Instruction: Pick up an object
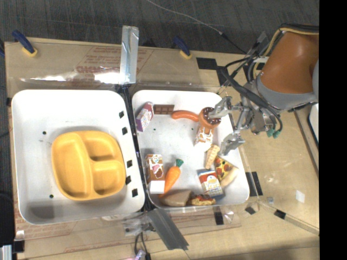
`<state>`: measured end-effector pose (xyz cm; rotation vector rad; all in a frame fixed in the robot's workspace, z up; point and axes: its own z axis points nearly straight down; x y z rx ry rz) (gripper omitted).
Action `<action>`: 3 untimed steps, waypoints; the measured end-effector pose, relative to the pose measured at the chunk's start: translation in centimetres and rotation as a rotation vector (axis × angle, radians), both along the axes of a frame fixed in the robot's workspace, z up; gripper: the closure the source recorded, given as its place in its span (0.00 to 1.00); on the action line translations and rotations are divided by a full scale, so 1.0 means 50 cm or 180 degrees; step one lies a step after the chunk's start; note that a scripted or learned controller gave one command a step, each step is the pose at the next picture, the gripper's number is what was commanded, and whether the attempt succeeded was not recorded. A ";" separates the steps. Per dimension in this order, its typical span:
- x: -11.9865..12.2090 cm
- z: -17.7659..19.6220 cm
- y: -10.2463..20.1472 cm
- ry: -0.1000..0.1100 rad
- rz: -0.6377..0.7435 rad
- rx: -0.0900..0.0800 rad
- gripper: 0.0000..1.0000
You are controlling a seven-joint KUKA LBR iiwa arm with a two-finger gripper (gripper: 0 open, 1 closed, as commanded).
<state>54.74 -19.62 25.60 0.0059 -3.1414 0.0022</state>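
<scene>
I've got two white bins on the bench. Left bin [32,112] has a yellow tray [88,164] w/ three compartments, nothing in them. Right bin [173,99] carries all the small stuff, so the pick target is in there somewhere; no specific item named, any will do.

Arm [290,64] comes in from the right, orange band up top, wrist hanging over the right bin's right rim. Gripper [226,124] sits at that rim, approx level w/ the sausage [185,114]. Fingers look spread, one by the brown cup [209,116], one lower by the rim, nothing between them as far as I can see. It's cluttered there, so I'm not 100% sure.

Items, big to small: carrot [172,176], pizza slice [225,170], can [210,182], purple carton [144,116], small box [155,166], chocolate bar [162,110].

Progress, my read: nothing lifted yet, every item lies on the bin floor. Approach looks about done; what's left is the descent, the close and the lift. Nearest candidates are the cup and the white carton [204,136] just below it.
</scene>
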 end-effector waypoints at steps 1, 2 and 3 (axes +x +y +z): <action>0.069 -0.300 -0.003 0.0023 0.0169 0.0013 0.00; -0.052 -0.328 0.117 -0.0001 0.0481 0.0007 0.00; -0.044 -0.330 0.198 0.0007 0.0378 0.0011 0.00</action>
